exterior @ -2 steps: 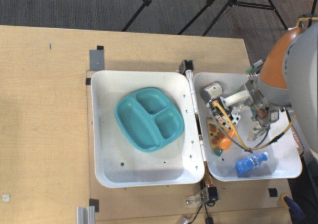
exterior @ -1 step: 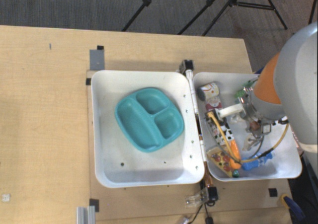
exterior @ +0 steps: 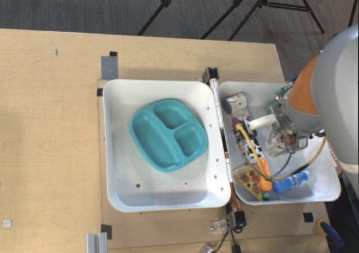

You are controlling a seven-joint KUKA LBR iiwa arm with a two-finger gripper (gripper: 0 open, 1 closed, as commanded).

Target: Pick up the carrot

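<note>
1. Two white bins sit side by side on the wooden bench (exterior: 50, 134); the left bin (exterior: 115, 151) holds a teal divided plate (exterior: 169, 134), and the right bin (exterior: 325, 187) holds a jumble of small things
2. One carrot (exterior: 253, 151), slim and orange, lies in the left half of the right bin, near the wall shared with the other bin
3. Its long axis runs on a slant, from the far left end near a small can (exterior: 235, 102) down to the near right end by a blue bottle (exterior: 291, 182)
4. Just left of the carrot lies a dark strip (exterior: 243, 146) with small marks, and a pizza slice toy (exterior: 251, 180) lies at the near end
5. The grey arm (exterior: 339, 95) with its orange band reaches in from the right, above the right bin
6. The gripper (exterior: 283, 139) hangs over the middle of the right bin, to the right of the carrot and apart from it
7. Whether its fingers are spread or pressed together I cannot tell, since wires and the wrist clutter that spot; nothing shows between them
</note>
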